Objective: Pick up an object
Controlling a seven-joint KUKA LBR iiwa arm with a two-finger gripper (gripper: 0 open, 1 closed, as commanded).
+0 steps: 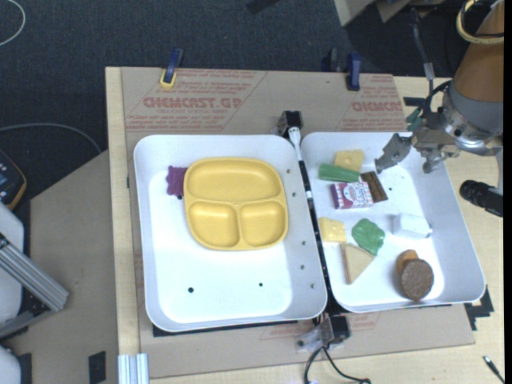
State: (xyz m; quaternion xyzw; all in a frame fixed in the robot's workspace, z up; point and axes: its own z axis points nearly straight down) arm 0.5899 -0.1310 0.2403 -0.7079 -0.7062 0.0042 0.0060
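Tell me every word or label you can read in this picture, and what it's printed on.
"CHEMCAST GP": red letters on the brown paper sheet under the bins, behind the left bin.
The same red print repeats behind the right bin, partly cut off and hard to read.
The dark red packet in the right bin carries white print, too small to read.

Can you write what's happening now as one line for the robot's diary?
step: reaching | gripper: above right bin, holding nothing seen | yellow tray: left bin

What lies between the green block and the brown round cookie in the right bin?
In the camera view, bare white bin floor separates the green block and the brown cookie.
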